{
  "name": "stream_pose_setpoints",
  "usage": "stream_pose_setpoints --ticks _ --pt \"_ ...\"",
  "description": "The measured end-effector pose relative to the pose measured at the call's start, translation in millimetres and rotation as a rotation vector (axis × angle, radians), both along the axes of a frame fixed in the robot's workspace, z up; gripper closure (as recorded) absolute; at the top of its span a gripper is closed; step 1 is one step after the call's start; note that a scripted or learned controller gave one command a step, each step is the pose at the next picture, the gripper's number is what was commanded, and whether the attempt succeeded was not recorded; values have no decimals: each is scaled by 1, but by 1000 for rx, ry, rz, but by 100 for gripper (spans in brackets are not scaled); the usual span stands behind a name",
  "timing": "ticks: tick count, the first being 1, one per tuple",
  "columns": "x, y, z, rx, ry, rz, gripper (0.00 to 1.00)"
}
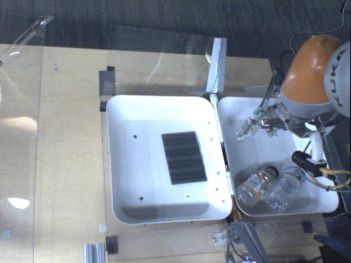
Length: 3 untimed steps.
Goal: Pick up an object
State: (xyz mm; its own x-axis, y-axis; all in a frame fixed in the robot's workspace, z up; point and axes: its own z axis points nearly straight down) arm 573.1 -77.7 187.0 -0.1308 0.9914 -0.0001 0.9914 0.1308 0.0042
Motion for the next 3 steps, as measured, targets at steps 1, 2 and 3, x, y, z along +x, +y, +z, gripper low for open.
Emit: stream_pose_setpoints --ticks 1,2,3 --pt "-65 -42 -74 0 2 -7 0" --pt "-61 -21 -96 -3 -18 12 0" --pt "-58 -19 -85 -1 -24 13 100"
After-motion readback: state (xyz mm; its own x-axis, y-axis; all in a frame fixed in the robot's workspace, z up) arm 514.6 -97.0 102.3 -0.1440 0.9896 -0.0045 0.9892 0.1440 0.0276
